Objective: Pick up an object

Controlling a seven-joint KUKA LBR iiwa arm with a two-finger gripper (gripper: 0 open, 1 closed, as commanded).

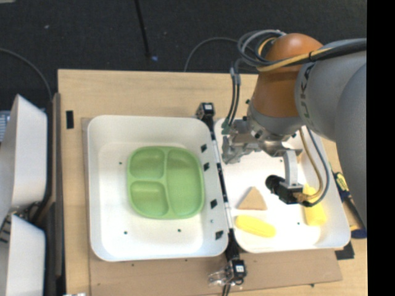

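On the desk (pixel 74 91), the left bin (pixel 99 131) holds a green divided plate (pixel 165 181) lying flat near its middle. It looks stiff and light, but it is wide and low, so I judge it a poor pick for a narrow grasp.

Just past the wall between the bins, the claw (pixel 237 145) hangs over the upper left of the right bin (pixel 247 172), close to that wall. The wrist hides its tips, so I cannot tell if it is open or closed, and nothing shows in its grip.

Below and right of the claw lie the likelier targets. A tan wedge (pixel 252 199) sits flat, and a yellow piece (pixel 255 226) lies just below it, near the front wall. Both look small and light. The wedge's sloping sides may squirt out under pressure, so its straight base edge seems safer. The yellow piece is long and rounded and is best taken across its middle. Farther right lies a second yellow lump (pixel 315 214), too unclear to identify.
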